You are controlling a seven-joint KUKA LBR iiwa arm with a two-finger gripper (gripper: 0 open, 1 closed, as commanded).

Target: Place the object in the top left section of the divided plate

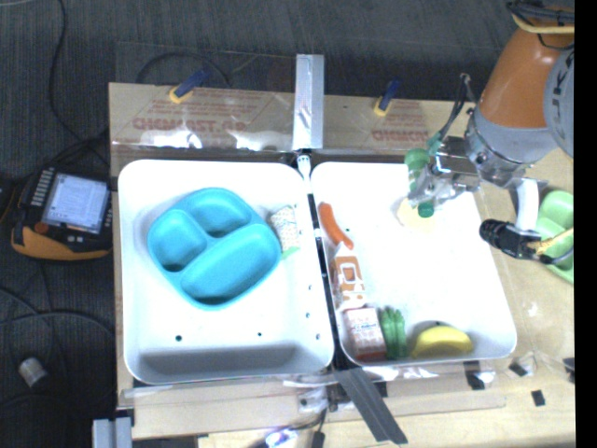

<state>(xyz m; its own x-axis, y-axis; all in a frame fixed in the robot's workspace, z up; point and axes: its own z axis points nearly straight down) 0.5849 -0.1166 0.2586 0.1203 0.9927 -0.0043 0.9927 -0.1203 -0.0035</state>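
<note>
The gripper hangs over the far edge of the right bin, just inside its far wall, with a pale yellowish object directly below its green-tipped fingers. Whether the fingers are open or closed on that object cannot be told from this angle, so a hold should not be assumed.

The blue divided plate sits in the left bin, toward its far left corner, well apart from the gripper. Its smooth, glossy plastic has three rounded hollows; the target looks to be the small hollow at the plate's far left.

To do this step well, the arm would likely need a firm grasp confirmed first, then a lift high enough to clear the raised wall between the bins, and a release low over the hollow so the piece does not skid on the slick plastic.

Along the right bin's left wall lie an orange carrot-shaped toy and printed cartons; a yellow banana-like toy rests at the near edge. A small white cylinder lies beside the plate.
</note>
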